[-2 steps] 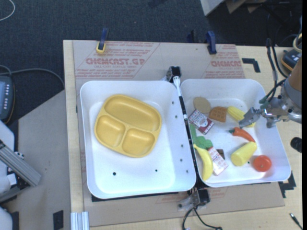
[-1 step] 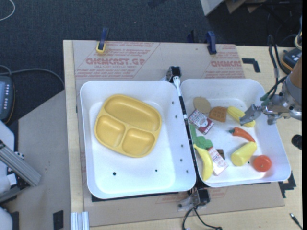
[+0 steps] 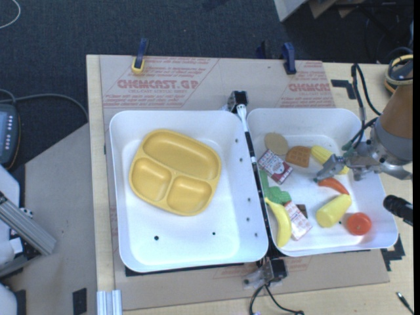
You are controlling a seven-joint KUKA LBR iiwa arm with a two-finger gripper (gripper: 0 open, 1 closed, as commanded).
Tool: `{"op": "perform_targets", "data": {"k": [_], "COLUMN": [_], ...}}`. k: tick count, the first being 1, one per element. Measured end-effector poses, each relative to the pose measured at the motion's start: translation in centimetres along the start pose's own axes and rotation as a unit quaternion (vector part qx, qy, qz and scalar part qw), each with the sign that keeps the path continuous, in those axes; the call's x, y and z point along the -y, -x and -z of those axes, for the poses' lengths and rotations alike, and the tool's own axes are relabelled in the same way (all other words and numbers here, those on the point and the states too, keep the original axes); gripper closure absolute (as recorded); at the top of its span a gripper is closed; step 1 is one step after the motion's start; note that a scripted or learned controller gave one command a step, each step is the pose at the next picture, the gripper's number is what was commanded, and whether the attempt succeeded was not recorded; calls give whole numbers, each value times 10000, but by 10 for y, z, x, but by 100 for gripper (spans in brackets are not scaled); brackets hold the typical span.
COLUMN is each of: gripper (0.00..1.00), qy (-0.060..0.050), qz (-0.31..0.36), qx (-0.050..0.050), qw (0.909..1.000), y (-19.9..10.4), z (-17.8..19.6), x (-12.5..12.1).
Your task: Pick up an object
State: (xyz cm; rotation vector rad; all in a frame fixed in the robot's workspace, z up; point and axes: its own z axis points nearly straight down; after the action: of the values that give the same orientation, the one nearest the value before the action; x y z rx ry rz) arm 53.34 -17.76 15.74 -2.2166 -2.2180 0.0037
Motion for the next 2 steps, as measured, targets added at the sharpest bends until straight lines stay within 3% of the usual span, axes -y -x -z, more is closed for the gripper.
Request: {"op": "perform_targets", "data": {"k": [2], "gripper": [0], "qy": [59], "qz": [-7], "qx": [39], "qw": [10000], "y": [-5], "z": [-70], "x": [-4]}}
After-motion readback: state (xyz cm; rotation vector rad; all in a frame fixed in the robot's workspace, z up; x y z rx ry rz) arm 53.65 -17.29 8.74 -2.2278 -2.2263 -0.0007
